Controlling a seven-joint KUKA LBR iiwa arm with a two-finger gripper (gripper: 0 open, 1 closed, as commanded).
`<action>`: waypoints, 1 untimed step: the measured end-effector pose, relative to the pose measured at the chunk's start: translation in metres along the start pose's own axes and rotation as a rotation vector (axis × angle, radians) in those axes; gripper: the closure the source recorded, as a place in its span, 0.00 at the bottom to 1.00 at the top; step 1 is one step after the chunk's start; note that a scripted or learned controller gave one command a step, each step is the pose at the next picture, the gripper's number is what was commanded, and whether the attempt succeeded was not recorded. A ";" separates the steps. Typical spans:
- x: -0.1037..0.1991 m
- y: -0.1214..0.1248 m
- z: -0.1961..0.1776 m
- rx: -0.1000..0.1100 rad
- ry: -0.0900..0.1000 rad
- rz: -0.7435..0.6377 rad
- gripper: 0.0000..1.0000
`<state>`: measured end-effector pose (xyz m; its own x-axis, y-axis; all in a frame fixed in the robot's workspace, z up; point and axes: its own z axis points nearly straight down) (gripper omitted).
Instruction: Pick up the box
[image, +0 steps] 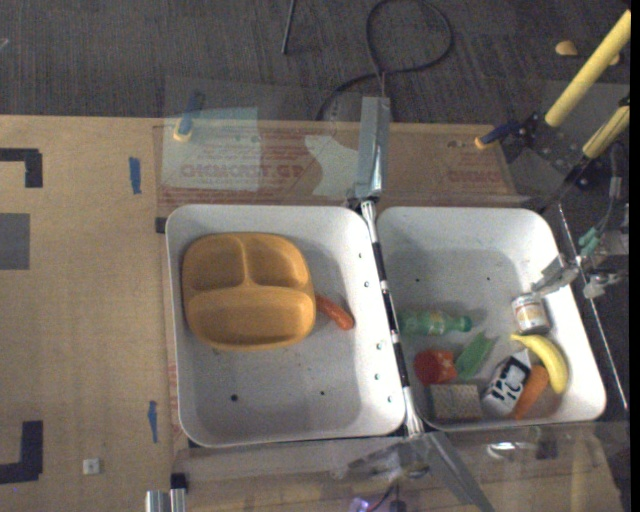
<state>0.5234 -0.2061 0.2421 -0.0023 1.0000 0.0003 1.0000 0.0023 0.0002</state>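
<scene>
Grey box (456, 401): flat at the right bin's (470, 235) near wall, tomato (435, 366) and pouch (505, 385) just beside. Gripper (553, 275): over the tin (530, 314), nothing held, opening uncertain; you'd best descend squarely over the box's narrow sides.

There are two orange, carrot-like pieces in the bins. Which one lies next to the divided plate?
The orange piece in the left bin, beside the orange divided plate. The other carrot lies in the right bin.

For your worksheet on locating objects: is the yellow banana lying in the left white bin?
No, the yellow banana lies in the right white bin.
</scene>
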 end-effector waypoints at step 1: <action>0.050 0.046 0.110 -0.001 0.000 -0.086 0.00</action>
<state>0.5694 -0.1564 0.1322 -0.0880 0.9961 -0.0002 0.9961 0.0880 0.0012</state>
